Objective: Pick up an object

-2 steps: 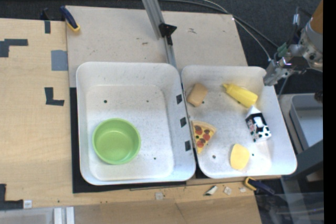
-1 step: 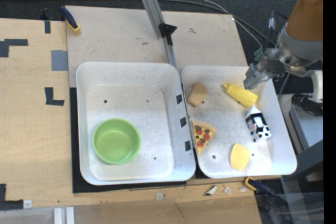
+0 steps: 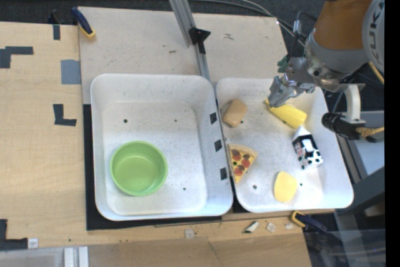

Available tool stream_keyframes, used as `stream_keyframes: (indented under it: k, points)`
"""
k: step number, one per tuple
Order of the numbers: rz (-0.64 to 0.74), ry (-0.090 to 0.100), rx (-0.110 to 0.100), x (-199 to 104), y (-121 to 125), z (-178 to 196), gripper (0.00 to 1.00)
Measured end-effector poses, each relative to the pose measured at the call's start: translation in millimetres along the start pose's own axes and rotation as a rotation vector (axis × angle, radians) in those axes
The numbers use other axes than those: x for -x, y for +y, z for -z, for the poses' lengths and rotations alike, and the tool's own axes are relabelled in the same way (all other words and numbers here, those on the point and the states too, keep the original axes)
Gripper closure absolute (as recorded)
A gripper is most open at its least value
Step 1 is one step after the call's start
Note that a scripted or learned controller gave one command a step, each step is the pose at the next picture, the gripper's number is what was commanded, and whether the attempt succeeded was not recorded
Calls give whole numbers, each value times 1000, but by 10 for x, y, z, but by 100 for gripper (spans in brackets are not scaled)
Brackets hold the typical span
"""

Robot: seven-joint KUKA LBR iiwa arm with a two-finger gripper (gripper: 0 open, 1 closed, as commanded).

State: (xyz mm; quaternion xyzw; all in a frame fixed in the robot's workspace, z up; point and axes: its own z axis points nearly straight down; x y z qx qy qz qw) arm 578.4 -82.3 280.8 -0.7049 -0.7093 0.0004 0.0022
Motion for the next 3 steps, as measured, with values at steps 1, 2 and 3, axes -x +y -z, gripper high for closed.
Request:
stream_keyframes:
  k: [1,2,3]
  points:
    - [1,0,-3,-617,-90,-169,100]
    - [-1,-2,-3,-1208,-126,-194,100]
    - [1,-1,-5,-1754,-193,-239,100]
